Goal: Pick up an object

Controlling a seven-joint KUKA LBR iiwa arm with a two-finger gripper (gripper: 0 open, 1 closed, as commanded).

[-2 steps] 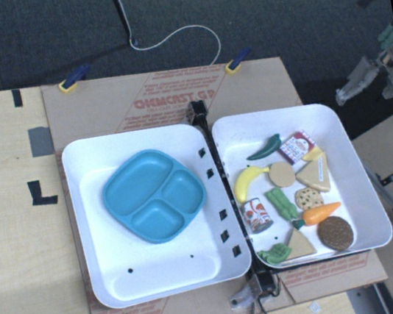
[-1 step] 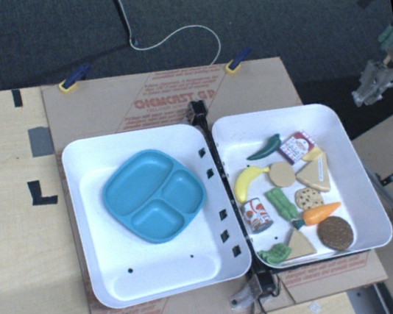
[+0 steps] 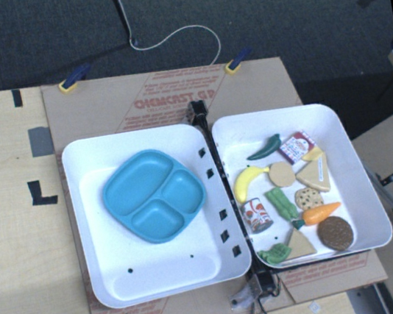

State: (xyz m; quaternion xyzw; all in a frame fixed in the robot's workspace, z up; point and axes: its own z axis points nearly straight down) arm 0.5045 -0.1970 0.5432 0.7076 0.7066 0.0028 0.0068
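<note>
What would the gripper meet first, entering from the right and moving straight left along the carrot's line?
Probably the right bin's rim, then the carrot; travelling higher, it might clear both.

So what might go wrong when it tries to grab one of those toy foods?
The toys in the right bin lie packed together: the carrot touches the cookie and the brown disc, so two could lift or scatter. The banana lies near the bin's wall, which may block a finger.
</note>
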